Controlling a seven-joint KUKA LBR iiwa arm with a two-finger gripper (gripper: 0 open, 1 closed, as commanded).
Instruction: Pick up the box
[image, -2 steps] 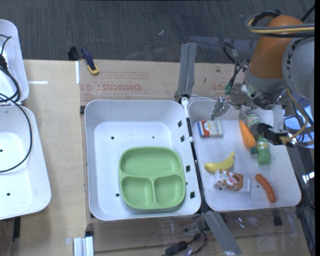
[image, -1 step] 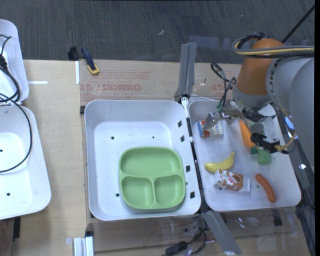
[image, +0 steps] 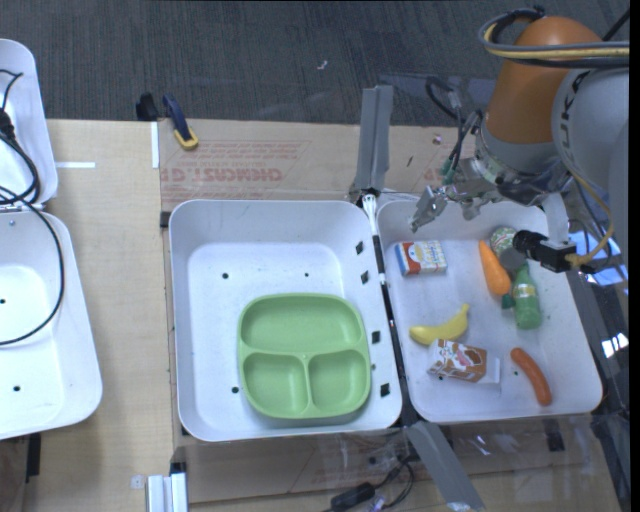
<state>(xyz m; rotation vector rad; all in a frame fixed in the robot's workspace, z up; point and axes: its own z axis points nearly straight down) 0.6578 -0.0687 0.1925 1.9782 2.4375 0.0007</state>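
Two shallow white bins sit side by side on a tan surface (image: 250, 160) printed with red lettering, the left bin (image: 190, 300) carrying a pale green divided plastic tray (image: 303, 355) toward its near edge, with bare floor open behind the tray. In the right bin (image: 570, 400), the small white box with red and blue print (image: 421, 257) lies flat near the far left corner, close to the wall between the bins, with open floor on its right side and toward the near edge. The grey arm with its orange band (image: 535, 80) leans in from the upper right, and its metal end effector (image: 437, 205) hangs over the bin's far rim just beyond the box, apart from it; its fingers look spread, with nothing between them. A yellow banana (image: 442, 327) lies nearer the camera than the box, and a brown-and-white carton (image: 462, 361) lies nearer still. An orange carrot (image: 493, 270) and a green bottle (image: 525, 297) crowd the right side, beside a black fitting on the arm, and a red-orange sausage-shaped piece (image: 531, 374) rests near the front right corner. Beside the far left of the surface lie a blue-and-yellow clamp (image: 178, 123) and another white bin (image: 40, 330) with black cable.
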